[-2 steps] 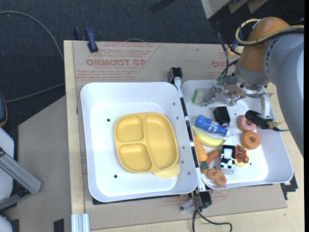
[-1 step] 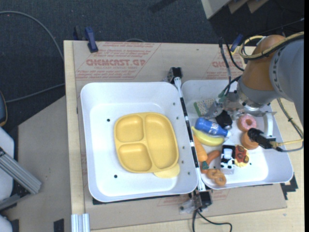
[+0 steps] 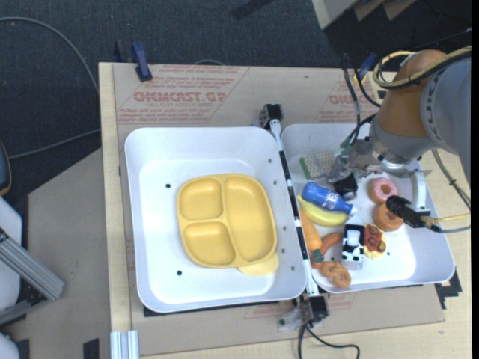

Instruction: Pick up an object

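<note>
Here the gripper (image 3: 346, 178) hangs low over the far part of the right bin (image 3: 434, 264), though I cannot tell how it is set, since the wrist hides it. The blue bottle (image 3: 325, 197) lies just to its near-left, touching the banana (image 3: 323, 215), its long axis running left to right, so any descent must shift slightly that way.

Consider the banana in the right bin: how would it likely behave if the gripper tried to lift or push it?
The banana looks like smooth toy plastic, so probably light, stiff and somewhat slippery. Its curved shape may make it pivot or rock when pushed. A blue object rests on it and a carrot lies alongside, so both would likely shift too.
</note>
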`<state>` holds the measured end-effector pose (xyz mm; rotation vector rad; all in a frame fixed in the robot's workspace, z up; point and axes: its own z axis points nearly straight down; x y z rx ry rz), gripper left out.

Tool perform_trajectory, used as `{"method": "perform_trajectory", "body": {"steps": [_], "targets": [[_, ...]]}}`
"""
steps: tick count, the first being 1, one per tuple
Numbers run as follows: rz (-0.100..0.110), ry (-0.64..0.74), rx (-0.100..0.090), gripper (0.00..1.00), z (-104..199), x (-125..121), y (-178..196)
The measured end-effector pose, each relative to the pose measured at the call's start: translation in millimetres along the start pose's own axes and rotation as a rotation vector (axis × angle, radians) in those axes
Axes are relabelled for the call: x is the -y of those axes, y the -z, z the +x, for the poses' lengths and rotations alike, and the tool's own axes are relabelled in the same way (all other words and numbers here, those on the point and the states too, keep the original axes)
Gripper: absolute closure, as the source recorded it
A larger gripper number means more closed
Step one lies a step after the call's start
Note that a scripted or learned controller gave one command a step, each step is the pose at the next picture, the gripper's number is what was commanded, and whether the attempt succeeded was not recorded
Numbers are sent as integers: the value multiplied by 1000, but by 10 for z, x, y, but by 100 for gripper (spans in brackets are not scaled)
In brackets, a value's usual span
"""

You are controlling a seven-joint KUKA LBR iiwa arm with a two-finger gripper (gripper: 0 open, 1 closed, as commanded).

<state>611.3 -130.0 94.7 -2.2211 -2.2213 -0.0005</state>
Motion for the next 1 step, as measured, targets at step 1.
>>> {"method": "perform_trajectory", "body": {"steps": [1], "targets": [[-3, 2, 0, 100, 644, -560, 911]]}}
